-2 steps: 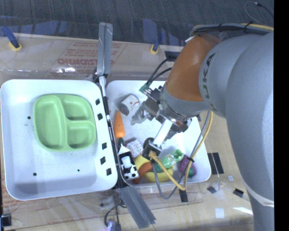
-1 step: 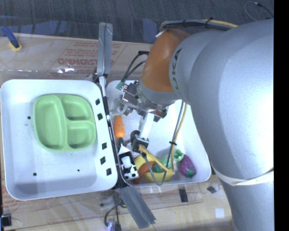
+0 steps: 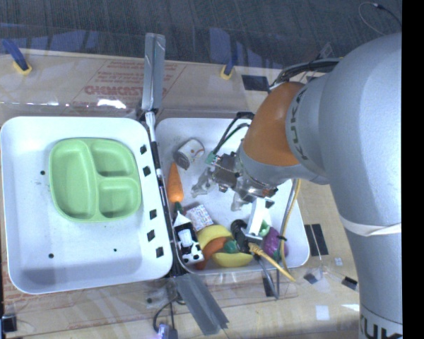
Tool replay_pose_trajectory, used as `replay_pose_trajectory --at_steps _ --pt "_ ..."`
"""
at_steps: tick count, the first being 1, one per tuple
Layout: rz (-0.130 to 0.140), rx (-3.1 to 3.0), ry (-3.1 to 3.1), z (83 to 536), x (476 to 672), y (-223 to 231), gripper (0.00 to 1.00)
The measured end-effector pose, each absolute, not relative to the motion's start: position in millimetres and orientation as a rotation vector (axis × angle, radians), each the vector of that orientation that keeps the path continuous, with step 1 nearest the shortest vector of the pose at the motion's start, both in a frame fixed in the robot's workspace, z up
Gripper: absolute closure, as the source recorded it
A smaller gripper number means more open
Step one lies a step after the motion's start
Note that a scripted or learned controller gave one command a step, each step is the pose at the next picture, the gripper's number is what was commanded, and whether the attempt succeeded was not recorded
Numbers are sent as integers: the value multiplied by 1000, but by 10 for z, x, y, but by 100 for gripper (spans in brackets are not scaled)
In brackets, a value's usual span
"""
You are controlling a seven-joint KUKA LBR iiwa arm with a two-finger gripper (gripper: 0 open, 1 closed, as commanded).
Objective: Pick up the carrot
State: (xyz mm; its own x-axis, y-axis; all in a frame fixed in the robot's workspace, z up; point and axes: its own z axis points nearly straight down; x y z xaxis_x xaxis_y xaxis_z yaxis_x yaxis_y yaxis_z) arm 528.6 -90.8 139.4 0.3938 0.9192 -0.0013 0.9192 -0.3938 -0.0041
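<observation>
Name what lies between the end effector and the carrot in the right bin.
Bare white bin floor, seen in the camera view: nothing sits between the end effector and the carrot.

Robotics lab: KUKA arm [image 3: 353,140] over white bins [image 3: 14,210].

- Even overhead light is cast across both white bins [image 3: 14,189], with soft shadows kept along their walls.
- Glare is seen on the plastic sheet [image 3: 102,104].
- Fine detail is softened by low resolution.

One fixed camera above the bench [image 3: 71,83] looks down slantwise on both bins [image 3: 28,260].
</observation>
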Motion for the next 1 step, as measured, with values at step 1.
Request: replay_pose_trajectory --at_steps 1 --pt "3 -2228 -2210 1907 4766 -260 0"
